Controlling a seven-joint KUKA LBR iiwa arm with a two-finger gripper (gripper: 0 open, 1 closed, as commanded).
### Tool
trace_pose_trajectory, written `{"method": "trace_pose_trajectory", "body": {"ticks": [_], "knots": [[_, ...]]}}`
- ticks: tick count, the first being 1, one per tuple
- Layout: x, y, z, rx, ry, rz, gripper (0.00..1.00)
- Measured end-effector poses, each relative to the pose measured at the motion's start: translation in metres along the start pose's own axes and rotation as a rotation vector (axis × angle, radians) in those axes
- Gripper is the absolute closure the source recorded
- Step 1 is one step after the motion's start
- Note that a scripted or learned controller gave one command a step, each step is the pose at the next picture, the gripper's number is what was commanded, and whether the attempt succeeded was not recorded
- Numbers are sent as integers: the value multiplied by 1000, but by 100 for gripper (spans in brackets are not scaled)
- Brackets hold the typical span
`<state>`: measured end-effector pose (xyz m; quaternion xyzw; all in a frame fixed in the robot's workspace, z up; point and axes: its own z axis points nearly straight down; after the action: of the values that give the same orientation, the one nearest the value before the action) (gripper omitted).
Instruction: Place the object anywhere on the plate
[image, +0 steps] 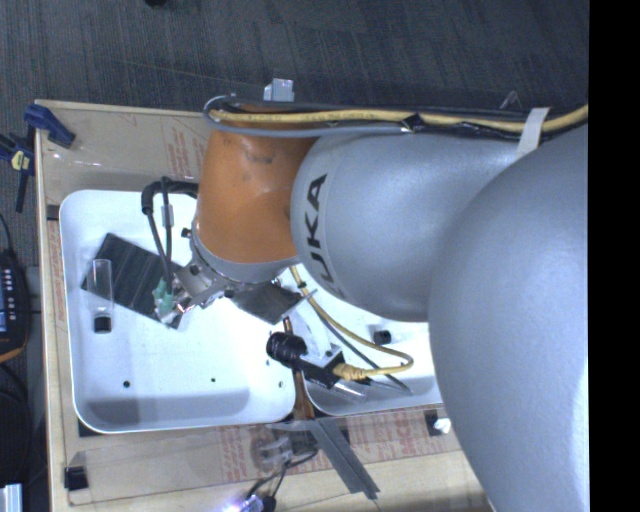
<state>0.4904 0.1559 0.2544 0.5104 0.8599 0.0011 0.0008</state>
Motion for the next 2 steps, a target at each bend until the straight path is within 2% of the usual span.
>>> {"method": "trace_pose_trajectory", "body": {"ticks": [1,2], "knots": [[35,51,82,10,0,282,100],[-7,20,50,9,2,160,100]]}}
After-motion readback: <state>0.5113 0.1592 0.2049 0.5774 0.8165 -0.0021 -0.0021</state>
